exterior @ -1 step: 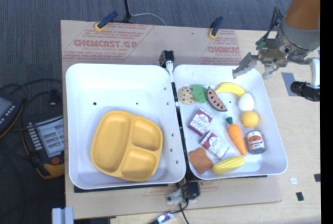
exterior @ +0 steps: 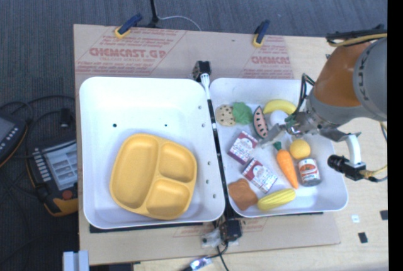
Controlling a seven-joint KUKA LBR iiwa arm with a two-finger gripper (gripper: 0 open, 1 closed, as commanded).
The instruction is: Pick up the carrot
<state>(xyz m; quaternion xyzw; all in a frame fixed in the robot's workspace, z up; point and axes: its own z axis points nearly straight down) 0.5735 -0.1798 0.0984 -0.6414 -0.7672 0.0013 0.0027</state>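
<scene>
Hand (exterior: 277,132) above one carrot (exterior: 287,167)

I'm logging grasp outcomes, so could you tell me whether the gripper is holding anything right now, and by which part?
Nothing is held. The gripper hovers open above the right bin, and the carrot lies loose below it.

The carrot (exterior: 287,168) I am after is orange, with a small green tip at its upper end. It lies flat in the right bin (exterior: 337,197), tilted so its narrow end points down and to the right, between a red-and-white packet (exterior: 260,175) and a small can (exterior: 308,171).
</scene>
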